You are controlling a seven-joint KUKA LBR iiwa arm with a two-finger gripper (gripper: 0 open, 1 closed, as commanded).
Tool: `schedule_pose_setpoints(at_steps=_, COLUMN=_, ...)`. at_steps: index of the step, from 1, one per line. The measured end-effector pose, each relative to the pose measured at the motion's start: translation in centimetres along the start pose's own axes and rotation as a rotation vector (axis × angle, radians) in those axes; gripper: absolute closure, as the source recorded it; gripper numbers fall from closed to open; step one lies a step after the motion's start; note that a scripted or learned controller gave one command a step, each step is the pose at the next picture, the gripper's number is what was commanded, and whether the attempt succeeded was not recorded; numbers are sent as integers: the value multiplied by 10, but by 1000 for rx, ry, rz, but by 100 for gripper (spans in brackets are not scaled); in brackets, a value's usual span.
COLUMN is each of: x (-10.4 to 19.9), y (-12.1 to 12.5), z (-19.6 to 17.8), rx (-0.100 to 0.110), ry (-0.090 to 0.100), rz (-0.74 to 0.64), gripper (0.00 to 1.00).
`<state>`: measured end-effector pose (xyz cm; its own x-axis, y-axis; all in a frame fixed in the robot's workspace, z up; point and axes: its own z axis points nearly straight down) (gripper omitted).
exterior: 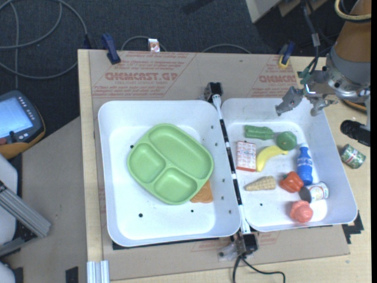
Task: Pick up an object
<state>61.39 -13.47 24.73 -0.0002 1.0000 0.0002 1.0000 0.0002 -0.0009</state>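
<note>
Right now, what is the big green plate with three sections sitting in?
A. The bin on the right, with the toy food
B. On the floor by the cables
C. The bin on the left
C. The green plate lies in the left bin, while the banana and other toy food sit in the right bin.

Dark carpet (53, 16) w/ loose cables (35, 40)

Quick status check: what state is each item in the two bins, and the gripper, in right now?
gripper: open, above the right bin's far edge, holding nothing
green divided plate: right side up in the left bin, compartments bare
orange piece: partly under the plate
blue bottle: lying down
banana: lying flat
small can: on its side
</note>
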Motion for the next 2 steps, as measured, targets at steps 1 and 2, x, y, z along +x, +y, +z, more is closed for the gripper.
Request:
schedule_pose_setpoints(at_steps=1, x=-61, y=-8, z=123, rx=9, ry=0, rz=5, gripper=0)
schedule_pose_setpoints(at_steps=2, x=-60, y=-29, z=165, rx=3, ry=2, rz=2, gripper=0)
